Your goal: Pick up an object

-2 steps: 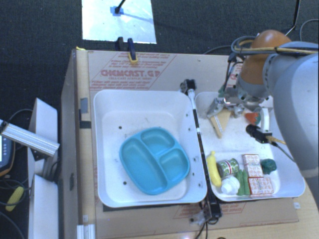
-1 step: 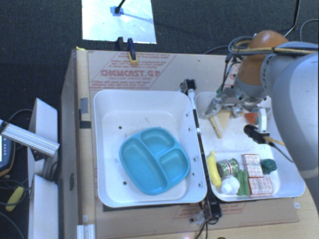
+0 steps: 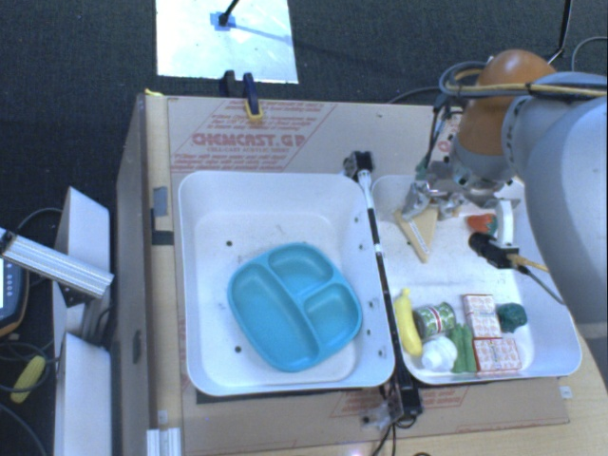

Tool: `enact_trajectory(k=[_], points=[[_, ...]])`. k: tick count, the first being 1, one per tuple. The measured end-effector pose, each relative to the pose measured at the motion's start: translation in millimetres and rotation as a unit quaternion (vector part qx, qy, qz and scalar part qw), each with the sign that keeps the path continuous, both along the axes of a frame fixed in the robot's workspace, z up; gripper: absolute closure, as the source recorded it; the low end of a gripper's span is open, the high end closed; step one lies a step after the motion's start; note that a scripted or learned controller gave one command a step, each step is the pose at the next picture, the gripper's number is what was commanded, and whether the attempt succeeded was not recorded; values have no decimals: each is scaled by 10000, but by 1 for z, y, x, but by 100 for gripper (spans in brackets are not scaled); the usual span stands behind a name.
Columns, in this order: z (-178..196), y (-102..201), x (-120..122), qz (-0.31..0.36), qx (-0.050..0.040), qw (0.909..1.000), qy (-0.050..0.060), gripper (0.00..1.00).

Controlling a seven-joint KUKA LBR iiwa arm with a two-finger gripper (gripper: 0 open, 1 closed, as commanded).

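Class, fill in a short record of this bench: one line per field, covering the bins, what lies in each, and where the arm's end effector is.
left bin: blue divided plate
right bin: banana, small can, two red-and-white boxes, green item, tan wedge
arm: enters from the right, orange band above wrist
end effector: low over right bin's far end, by the tan wedge
fingers: state unclear

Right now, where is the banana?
In the camera view, the banana lies in the right bin, against its left wall near the front, just left of the can.
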State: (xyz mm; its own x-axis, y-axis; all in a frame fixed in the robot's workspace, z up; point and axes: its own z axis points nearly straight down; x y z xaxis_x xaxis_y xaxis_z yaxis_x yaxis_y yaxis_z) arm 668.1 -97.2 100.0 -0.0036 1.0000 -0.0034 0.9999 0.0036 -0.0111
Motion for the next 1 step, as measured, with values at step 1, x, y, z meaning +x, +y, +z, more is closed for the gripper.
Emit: enact_trajectory(k=[1], points=[[86, 68, -23, 13, 22, 10000, -80, 100]])
